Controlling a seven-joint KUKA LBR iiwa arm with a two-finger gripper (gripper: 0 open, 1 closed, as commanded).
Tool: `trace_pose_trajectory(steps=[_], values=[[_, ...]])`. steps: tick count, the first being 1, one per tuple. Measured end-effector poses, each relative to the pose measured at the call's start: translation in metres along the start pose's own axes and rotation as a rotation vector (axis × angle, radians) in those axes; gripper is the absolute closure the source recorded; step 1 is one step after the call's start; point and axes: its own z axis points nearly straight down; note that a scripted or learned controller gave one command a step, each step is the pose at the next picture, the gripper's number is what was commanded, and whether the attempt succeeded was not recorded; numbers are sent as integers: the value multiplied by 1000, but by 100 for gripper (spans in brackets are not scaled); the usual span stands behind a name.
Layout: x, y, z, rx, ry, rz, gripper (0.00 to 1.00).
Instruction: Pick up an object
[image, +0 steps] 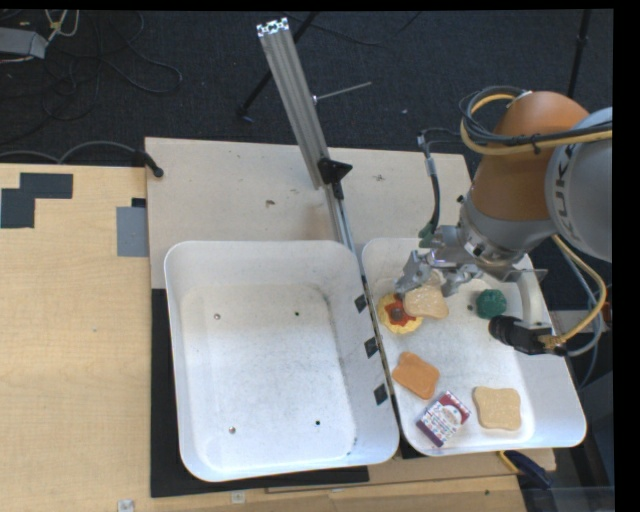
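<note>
Two white bins (185, 262) sit side by side on the bench. The right bin (560, 425) holds six things: three bread-like pieces (497, 407), one red-and-yellow piece (397, 315), one green ball (490, 302), one small packet (443, 418).

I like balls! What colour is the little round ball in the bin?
Dark green ball, seen in the camera view.

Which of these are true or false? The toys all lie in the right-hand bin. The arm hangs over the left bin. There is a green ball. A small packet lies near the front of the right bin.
1. All the toys lie in the right bin. True.
2. The arm hangs over the left bin. False: its gripper is over the right bin, above the pale bread piece.
3. There is a green ball. True.
4. A small packet lies near the right bin's front. True.
5. The orange slab touches the toast slice. False: they lie apart.
</note>
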Motion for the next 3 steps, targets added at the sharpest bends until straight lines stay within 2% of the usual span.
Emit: trace_pose_trajectory(steps=[2, 3], values=[[93, -39, -20, 2, -1, 1, 100], [145, -49, -22, 2, -2, 0, 100]])
